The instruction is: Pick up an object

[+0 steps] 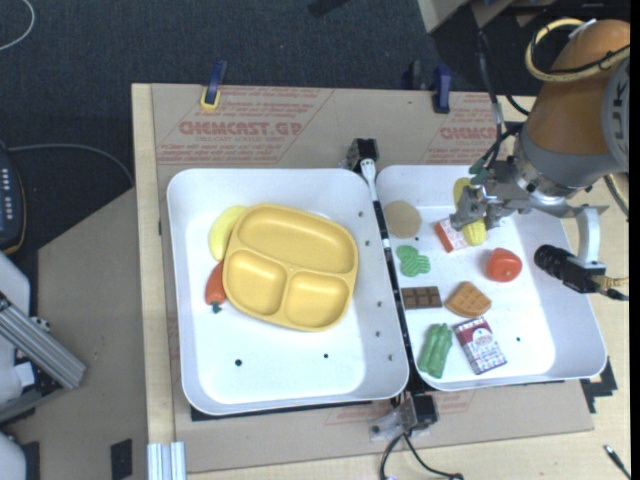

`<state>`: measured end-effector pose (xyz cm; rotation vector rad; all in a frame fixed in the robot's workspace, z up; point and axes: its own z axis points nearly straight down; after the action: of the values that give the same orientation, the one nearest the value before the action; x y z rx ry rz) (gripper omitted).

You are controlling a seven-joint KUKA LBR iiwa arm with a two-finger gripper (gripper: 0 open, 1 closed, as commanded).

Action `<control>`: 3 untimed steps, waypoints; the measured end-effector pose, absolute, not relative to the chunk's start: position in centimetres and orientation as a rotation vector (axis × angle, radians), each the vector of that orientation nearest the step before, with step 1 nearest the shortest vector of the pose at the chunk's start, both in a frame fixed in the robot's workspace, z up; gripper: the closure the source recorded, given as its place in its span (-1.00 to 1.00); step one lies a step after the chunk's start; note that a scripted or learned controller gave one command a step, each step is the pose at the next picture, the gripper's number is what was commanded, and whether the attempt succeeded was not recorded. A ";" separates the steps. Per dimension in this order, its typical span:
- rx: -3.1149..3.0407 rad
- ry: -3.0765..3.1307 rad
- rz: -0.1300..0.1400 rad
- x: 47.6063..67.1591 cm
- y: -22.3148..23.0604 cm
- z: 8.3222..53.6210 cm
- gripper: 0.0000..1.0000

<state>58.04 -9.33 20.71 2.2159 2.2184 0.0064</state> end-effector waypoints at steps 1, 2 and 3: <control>2.217 2.220 0.004 58.1 -9.3 22.6 1.00; 2.219 2.230 -0.001 57.0 -4.0 22.4 1.00; 2.218 2.232 -0.002 57.3 1.5 21.4 1.00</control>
<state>57.27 1.45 21.45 2.2179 2.2319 -0.0017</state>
